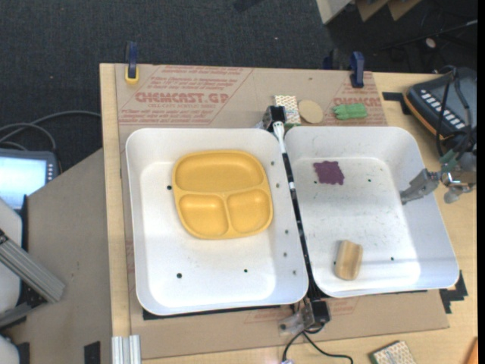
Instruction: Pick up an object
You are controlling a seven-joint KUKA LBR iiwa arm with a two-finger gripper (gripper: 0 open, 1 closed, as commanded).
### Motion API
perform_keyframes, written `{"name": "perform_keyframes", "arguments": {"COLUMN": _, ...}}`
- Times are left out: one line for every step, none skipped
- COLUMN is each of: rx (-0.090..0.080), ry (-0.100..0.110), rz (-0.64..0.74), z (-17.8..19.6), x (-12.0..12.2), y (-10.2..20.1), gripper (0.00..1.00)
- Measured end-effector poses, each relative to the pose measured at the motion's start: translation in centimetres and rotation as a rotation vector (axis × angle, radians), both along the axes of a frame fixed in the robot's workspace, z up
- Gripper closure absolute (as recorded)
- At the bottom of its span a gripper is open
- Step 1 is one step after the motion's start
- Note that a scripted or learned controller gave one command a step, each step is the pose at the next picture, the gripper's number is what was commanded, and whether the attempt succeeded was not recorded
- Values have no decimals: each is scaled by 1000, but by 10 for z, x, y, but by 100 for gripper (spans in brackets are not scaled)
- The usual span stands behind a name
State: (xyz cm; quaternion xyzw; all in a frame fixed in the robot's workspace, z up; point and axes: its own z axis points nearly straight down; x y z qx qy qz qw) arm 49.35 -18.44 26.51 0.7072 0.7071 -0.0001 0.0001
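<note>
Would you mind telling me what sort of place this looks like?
Probably a robotics lab bench. Two white bins sit on a clamped board; one holds a yellow divided plate, the other a purple scrap and a wooden block. A gripper reaches in, with cables nearby.

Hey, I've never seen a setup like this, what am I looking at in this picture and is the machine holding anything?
This is one camera looking down at a slant on a workbench. Two shallow white bins sit side by side. The left bin holds a yellow divided plate. The right bin holds a purple piece and a small tan block. At the right edge, a robot arm's end effector reaches in over the right bin's rim; nothing shows between its fingers, so it holds nothing visible. Behind the bins lie a tan disc and a green item.
</note>
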Motion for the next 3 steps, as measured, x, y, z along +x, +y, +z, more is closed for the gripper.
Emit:
{"name": "perform_keyframes", "arguments": {"rx": 1, "ry": 1, "rz": 0, "z": -186, "x": -15, "y": 28, "gripper": 0}}
{"name": "perform_keyframes", "arguments": {"rx": -2, "ry": -7, "rz": 4, "z": -180, "x": 48, "y": 33, "gripper": 0}}
{"name": "perform_keyframes", "arguments": {"rx": -1, "ry": -7, "rz": 6, "z": -180, "x": 110, "y": 71, "gripper": 0}}
